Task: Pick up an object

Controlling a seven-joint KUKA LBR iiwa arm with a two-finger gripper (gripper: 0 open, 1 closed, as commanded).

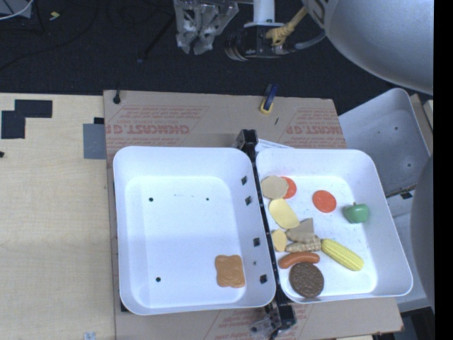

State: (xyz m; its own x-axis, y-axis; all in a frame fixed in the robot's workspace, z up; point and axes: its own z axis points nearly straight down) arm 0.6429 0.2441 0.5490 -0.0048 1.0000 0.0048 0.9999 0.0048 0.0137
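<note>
Gripper point(202, 37): hanging high above both bins, carrying nothing; finger state I cannot tell.
Corn point(342, 254): lying far below the gripper, awaiting pickup.
Progress: nothing lifted; everything remaining.

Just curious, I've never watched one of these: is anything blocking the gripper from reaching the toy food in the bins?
Nothing visible does. The gripper hangs high beyond the far edge of the bench, and both bins lie open from above. The corn cob, green pepper and orange waffle lie uncovered.

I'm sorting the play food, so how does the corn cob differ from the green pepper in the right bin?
The corn cob is yellow, long and lying at a slant; the green pepper is green, rounder and shorter. The corn cob lies beside other food, while the green pepper sits apart near the bin's right wall. Both lie in the right bin.
</note>
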